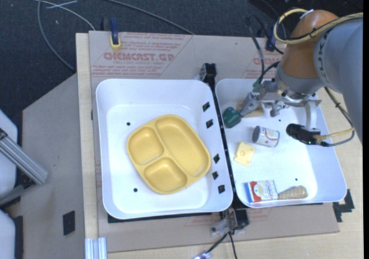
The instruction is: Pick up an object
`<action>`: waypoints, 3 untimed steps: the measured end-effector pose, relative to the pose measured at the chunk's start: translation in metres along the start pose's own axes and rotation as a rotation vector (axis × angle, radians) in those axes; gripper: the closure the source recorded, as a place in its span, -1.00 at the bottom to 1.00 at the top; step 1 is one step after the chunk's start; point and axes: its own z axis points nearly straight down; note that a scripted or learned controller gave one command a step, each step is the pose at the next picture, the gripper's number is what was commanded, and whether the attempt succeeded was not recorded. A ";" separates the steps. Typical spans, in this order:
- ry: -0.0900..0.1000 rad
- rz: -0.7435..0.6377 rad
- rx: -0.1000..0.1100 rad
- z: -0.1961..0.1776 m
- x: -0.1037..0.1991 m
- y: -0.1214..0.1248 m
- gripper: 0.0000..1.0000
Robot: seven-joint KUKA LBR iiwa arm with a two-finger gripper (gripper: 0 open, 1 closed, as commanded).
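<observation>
A single fixed camera is mounted above the bench and looks down at a slant. Both white bins fall within the field of view: the left bin sits near frame centre, the right bin toward the right side. The far bench edge appears at top, dark floor beyond. The arm enters from the right.
</observation>
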 end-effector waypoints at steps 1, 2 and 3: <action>0.005 0.000 0.000 -0.009 0.002 0.001 1.00; 0.007 -0.003 0.000 -0.071 -0.005 0.007 1.00; 0.007 -0.005 0.000 -0.125 -0.006 0.009 1.00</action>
